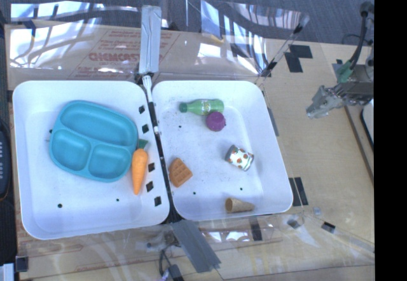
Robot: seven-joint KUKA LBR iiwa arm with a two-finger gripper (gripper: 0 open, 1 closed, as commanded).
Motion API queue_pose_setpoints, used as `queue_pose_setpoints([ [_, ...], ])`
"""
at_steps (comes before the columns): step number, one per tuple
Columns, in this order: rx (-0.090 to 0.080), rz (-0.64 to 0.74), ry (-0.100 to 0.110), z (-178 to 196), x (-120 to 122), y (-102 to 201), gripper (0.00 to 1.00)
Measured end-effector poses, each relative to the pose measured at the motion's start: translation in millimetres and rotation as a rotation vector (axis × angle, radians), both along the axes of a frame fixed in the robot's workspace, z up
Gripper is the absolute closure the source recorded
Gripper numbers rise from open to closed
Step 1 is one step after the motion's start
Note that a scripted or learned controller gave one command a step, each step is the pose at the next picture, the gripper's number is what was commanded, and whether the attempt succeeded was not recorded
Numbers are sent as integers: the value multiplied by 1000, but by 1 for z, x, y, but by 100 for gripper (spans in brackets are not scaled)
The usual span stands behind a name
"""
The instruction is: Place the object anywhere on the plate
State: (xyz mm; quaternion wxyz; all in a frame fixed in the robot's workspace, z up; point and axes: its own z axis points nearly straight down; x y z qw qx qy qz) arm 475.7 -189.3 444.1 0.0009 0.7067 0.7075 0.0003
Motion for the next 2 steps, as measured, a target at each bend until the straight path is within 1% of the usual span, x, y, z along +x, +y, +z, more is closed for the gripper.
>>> queue_pose_setpoints([
  [1,1,8,7,-5,101,-20,100],
  [2,-1,4,0,0,1,-22,100],
])
